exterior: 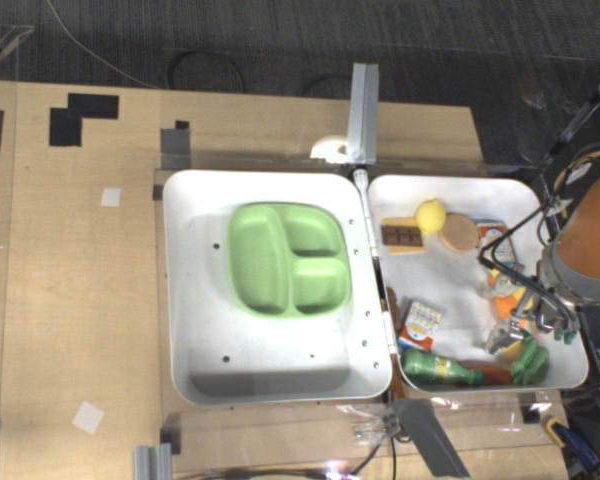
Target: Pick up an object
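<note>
At the right bin's (450, 190) lower right corner you've got the claw (512, 336) down low among the clutter, arm w/ the orange band (592, 230) above it at the frame's edge. Can't tell from this angle what the claw is doing, cables and wrist hardware cover it. Just left of the claw and a bit below lies a green bottle (442, 370) on its side along the bin's near wall, w/ a green leafy toy (532, 360) right under the claw. Further left sits a small white packet (422, 321). Up and left of the claw: a round tan disc (460, 233), a yellow lemon (431, 215) touching it, then a brown chocolate bar (402, 236) beside that. Well left, in the other bin (195, 268), a green divided tray (286, 259) lies flat, approx. centre.
</note>
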